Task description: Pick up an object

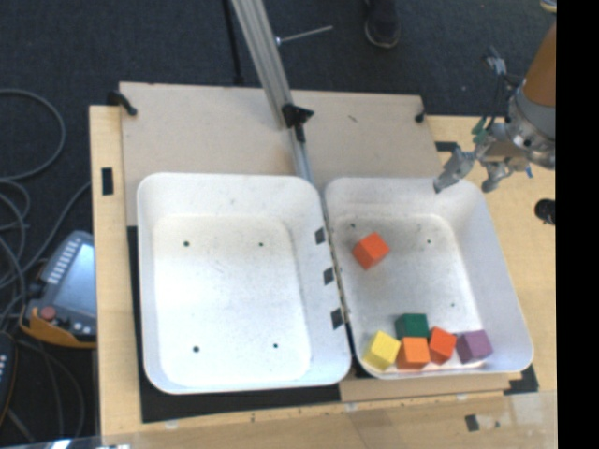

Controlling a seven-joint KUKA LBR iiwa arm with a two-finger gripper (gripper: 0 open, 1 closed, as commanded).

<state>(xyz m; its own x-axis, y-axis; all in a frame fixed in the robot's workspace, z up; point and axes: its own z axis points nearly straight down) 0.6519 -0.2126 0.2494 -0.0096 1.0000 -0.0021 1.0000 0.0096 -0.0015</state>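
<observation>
In the right bin (pixel 496 251) an orange cube (pixel 371 250) lies alone near the middle. Along the bin's front wall several cubes sit packed together: green (pixel 411 325), yellow (pixel 383 349), orange (pixel 414 352), a second orange one (pixel 442 344) and purple (pixel 474 345). My gripper (pixel 471 178) hangs above the bin's far right corner, well behind and to the right of the lone orange cube. It is open, with its two fingers spread and nothing between them.
The left bin (pixel 234 279) lies beside the right one, their rims meeting at the centre. A slanted aluminium post (pixel 267 54) rises behind the bins. A teach pendant (pixel 65 288) and cables lie on the floor to the left.
</observation>
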